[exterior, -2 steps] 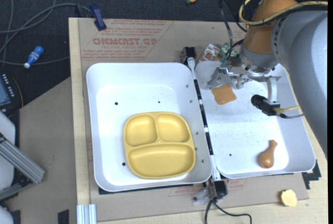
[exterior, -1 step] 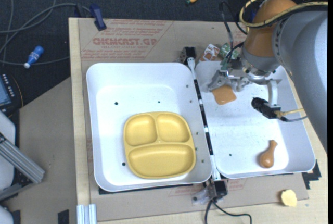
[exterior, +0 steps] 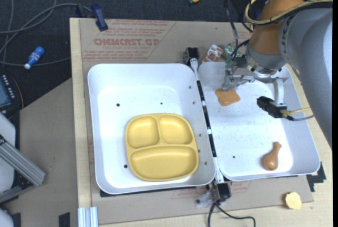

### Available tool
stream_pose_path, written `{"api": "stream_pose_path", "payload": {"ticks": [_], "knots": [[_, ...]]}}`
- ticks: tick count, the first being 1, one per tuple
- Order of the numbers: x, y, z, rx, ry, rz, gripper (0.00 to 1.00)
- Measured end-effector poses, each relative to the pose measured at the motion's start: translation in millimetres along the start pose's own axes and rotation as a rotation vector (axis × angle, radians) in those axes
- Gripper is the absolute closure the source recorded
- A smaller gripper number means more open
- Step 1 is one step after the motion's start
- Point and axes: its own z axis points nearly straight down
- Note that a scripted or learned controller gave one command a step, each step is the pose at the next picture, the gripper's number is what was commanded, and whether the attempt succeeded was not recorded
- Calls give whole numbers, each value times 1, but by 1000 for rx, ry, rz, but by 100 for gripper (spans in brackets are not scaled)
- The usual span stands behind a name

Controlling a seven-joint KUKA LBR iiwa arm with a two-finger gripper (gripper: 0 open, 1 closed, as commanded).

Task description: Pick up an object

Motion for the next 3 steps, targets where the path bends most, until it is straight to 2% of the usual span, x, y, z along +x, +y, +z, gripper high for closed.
{"api": "stream_pose_path", "payload": {"ticks": [1, 2, 3], "knots": [[0, 0, 1, 1, 0, 0, 0], [5, 14, 12, 0, 0, -1, 0], [1, -14, 12, 7, 2, 2, 0]]}}
